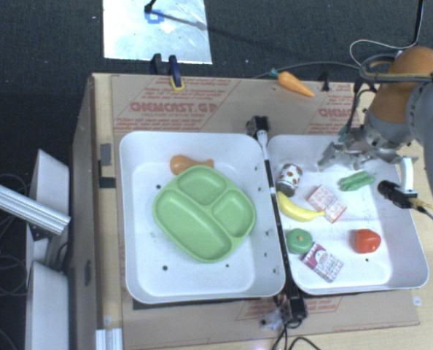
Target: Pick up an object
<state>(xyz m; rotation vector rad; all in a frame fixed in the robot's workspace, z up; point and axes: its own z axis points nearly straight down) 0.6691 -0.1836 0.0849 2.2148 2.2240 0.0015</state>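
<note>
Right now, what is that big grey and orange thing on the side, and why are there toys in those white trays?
That grey and orange thing is a robot arm. At its end is a gripper, a little two-finger hand for picking things up. The picture comes from one camera fixed above the bench, looking down at a slant.

On the bench sit two white bins. The left bin holds a green divided plate with an orange toy peeking out behind it. The right bin holds play food: a banana, a red tomato-like toy, a green bean-like piece, a round green toy, a small spotted can and two little packets. A toy carrot lies outside the bins, on the board behind them.

The gripper hangs over the far edge of the right bin. I see nothing held in it.
</note>
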